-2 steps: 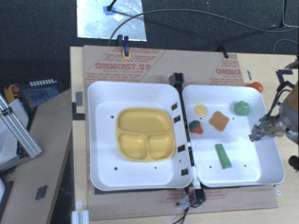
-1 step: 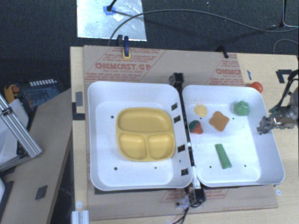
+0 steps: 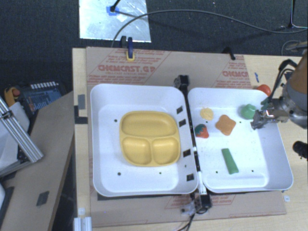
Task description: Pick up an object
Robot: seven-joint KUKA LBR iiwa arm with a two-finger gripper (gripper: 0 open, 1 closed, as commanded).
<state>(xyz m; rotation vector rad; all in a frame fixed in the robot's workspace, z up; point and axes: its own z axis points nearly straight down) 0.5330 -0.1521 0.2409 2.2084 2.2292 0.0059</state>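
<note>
A tan bench (image 3: 159, 61) printed with red lettering sits on dark carpet and bears two shallow white bins side by side. The left bin (image 3: 103, 143), in the middle of the frame, holds a yellow three-compartment tray (image 3: 147, 137) lying flat near its centre. The right bin (image 3: 269, 172) holds the small objects: a pale yellow round piece (image 3: 207, 113) near its upper left, a red strawberry-like piece with a green top (image 3: 201, 131) just below that (close to the divider between the bins), an orange block (image 3: 225, 124) to their right, a green stick (image 3: 229, 160) lower down, and a green rounded piece (image 3: 248, 111) toward the upper right. The arm enters at the right edge, and its gripper (image 3: 257, 121) hangs over the bin's right side, just below the green rounded piece; whether its pincer is wide or narrow cannot be told, and nothing visible sits in it.
</note>
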